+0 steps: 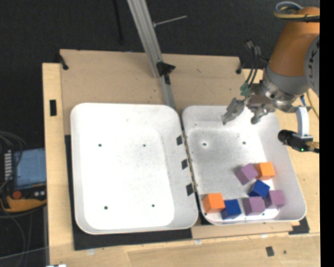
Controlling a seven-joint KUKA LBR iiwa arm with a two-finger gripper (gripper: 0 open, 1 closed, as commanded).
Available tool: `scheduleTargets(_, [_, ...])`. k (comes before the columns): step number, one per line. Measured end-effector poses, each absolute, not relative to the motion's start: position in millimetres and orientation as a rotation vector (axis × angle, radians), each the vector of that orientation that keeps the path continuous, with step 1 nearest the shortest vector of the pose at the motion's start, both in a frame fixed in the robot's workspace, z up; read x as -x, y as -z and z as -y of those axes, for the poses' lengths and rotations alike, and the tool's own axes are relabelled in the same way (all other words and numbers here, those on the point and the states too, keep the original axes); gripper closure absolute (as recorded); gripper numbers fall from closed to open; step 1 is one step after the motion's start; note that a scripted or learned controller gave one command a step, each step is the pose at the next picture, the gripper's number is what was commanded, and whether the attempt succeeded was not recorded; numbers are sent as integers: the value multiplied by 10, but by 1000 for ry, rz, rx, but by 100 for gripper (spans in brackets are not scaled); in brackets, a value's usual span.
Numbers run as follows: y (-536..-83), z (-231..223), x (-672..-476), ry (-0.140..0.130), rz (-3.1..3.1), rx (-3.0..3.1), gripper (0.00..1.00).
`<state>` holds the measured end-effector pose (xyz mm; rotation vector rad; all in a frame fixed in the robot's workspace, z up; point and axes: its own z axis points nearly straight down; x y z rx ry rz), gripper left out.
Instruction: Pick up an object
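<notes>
Right bin (211, 149): spread, bare gripper (245, 114) above blocks (250, 191)

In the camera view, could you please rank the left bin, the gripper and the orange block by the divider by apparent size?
1. Left bin, by far the largest.
2. Gripper, with its fingers spread over the right bin's far edge.
3. Orange block, smallest, though the raised gripper sits nearer the camera, which may widen that gap.

Wooden bench (117, 74) carries two white bins side by side: left bin (80, 166), right bin (197, 118).
</notes>
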<state>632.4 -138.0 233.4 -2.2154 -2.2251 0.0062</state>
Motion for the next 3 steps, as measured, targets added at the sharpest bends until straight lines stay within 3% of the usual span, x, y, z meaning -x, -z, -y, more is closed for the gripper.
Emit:
scheduleTargets(2, [-1111,1375,-6236,-7,2217,2222,0])
scheduleTargets(3, [-1265,1387,-6262,5,2214,2234,100])
